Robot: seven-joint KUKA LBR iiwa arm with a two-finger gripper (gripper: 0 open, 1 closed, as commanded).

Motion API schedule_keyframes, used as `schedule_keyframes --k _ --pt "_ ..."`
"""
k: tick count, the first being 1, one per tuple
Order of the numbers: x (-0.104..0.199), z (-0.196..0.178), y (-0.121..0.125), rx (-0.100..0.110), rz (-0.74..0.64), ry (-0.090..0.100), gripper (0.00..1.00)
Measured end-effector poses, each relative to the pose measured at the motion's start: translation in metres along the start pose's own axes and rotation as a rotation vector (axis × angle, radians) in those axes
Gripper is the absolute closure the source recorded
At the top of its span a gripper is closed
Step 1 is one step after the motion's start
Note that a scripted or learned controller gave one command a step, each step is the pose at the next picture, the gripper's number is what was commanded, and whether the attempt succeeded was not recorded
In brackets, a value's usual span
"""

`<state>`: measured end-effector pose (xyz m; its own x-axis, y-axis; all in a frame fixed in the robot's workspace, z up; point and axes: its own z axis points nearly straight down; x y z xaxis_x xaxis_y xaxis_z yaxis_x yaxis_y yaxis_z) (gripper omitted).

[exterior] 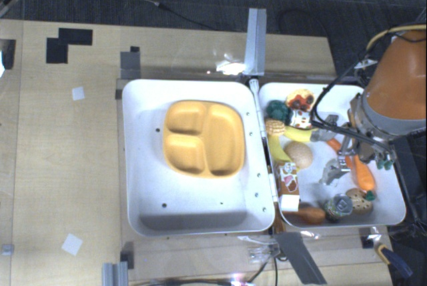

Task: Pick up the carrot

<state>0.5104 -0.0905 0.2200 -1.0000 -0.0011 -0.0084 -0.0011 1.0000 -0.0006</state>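
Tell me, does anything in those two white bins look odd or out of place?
Nothing looks spilled or broken. The right bin is crowded with toy food, the carrot among it by the gripper, while the left bin carries just a yellow divided tray.

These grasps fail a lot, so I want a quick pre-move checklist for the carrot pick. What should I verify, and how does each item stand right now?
1. Carrot in view in the right bin: ok.
2. Gripper over the right bin, close to the carrot: ok.
3. Carrot between the fingers: cannot tell; the wrist covers its upper end.
4. Room around the carrot: not ok; a spotted toy lies just below it.
5. Finger opening: cannot tell.
6. Cable off the toys: cannot tell.
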Motion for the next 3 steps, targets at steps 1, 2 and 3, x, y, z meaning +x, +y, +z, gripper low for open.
schedule_keyframes --k 1,2,3 --pt "0.002 0.095 -0.046 0.001 -0.218 -0.003 0.0" --pt "0.005 0.131 -0.108 0.001 -0.044 -0.003 0.0" --pt "0.001 0.118 -0.107 0.004 -0.05 -0.013 1.0"
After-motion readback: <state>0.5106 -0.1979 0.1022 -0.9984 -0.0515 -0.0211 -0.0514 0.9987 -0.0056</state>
